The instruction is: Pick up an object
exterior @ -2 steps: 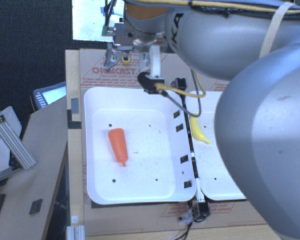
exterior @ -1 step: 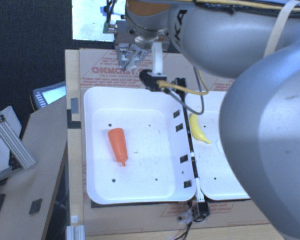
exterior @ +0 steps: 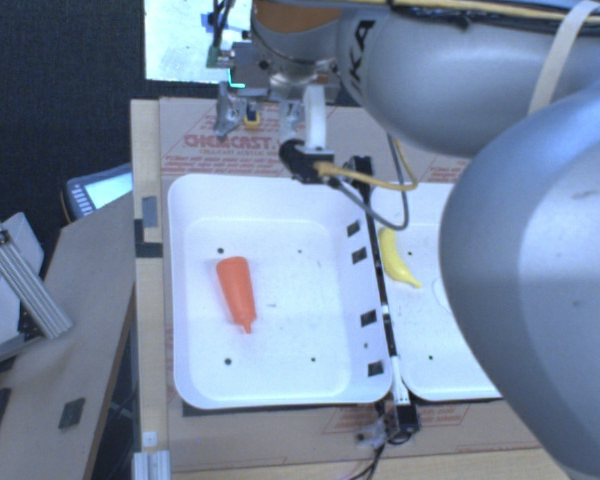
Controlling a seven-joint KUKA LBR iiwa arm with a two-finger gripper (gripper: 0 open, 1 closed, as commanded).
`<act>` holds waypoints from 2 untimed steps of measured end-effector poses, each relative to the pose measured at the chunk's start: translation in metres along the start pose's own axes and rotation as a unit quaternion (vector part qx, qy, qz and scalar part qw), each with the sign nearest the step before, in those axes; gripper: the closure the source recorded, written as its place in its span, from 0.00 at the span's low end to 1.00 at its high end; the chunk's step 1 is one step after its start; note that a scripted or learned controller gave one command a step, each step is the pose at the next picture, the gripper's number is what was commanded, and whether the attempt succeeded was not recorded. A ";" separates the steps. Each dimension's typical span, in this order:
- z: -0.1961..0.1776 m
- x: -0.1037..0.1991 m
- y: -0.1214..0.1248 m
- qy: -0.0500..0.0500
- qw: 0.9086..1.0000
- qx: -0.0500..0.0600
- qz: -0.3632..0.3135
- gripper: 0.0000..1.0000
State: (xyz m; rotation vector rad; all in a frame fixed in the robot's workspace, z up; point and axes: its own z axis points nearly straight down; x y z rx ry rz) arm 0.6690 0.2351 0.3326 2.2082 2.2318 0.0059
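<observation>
hand [exterior: 270,118]: open, empty, above bins | carrot [exterior: 237,291]: left bin [exterior: 195,203] | banana [exterior: 395,259]: right bin [exterior: 450,383]

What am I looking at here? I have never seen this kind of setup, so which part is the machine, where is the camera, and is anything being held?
The single camera sits above a bench and looks down at a slant. The big grey shape filling the right side is a robot arm, very near the lens, reaching in from the right. At its end, near the top, is its pincer, two fingers pointing down over the cardboard behind the bins; nothing is visible between them. On the bench lie two shallow white bins side by side. The left bin holds an orange carrot-shaped object. The right bin, partly hidden by the arm, holds a yellow banana-shaped object beside the dividing edge. So nothing has been picked up yet.
</observation>
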 end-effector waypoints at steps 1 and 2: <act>-0.012 0.001 0.000 0.000 1.000 -0.002 -0.002 1.00; -0.011 0.001 0.000 0.000 1.000 -0.001 -0.003 0.00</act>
